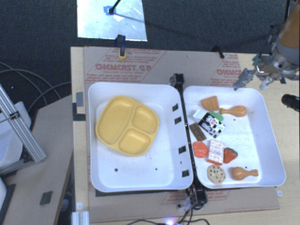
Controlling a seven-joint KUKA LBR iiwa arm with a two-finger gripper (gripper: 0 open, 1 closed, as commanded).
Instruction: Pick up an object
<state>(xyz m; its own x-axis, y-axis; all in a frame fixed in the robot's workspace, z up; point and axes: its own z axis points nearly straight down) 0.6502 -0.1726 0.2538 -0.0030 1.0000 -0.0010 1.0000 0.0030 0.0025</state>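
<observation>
- Table (154,62): brown top printed with red lettering, carrying two shallow white bins side by side.
- Left bin (108,172): one yellow divided tray (127,124) with three compartments, lying slightly turned in the middle.
- Right bin (262,139): a cluster of small toy food pieces, ten counted, all resting on the bin floor.
- Arm (289,36): grey, entering from the right edge, above the far right corner of the right bin.
- Jaws (255,78): hanging over the far rim of the right bin, nothing between them; cannot tell whether spread or pressed together.
- Two drumsticks: one (233,110) near the far wall, closest to the jaws yet apart from them; another (243,173) near the front right.
- One tan wedge (210,103), just left of the far drumstick.
- One black-and-white patterned block (212,124) with one green piece (216,116) at its upper edge.
- One brown bar (198,132), lying left of the block.
- One red-orange round piece (200,149), touching one white-and-pink packet (215,152).
- One red strawberry-like piece (229,154), right of the packet.
- One speckled cookie (216,174), at the front, beside the nearer drumstick.
- All pieces well below the jaws in the view, none touched.
</observation>
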